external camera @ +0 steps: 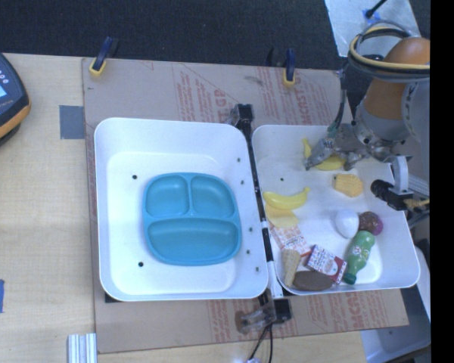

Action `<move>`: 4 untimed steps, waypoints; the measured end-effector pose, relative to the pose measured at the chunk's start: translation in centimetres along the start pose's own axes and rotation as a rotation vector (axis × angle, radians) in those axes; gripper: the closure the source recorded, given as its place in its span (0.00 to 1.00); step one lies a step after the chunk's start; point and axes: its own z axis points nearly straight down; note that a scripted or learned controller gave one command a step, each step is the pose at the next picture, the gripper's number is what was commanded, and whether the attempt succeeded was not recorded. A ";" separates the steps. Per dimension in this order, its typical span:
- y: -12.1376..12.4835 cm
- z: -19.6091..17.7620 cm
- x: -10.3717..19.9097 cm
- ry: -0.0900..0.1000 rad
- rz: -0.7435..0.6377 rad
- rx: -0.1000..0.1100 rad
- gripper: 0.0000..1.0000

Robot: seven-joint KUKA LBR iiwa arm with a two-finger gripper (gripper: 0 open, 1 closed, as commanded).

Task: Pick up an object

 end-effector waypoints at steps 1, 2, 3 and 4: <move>-2.1 0.0 2.5 -0.001 -0.005 -0.003 0.00; 0.0 0.0 -0.2 0.006 -0.002 0.008 0.00; -8.4 0.1 5.1 0.002 -0.004 0.002 0.00; -2.2 -7.4 -2.5 -0.008 0.001 -0.018 0.00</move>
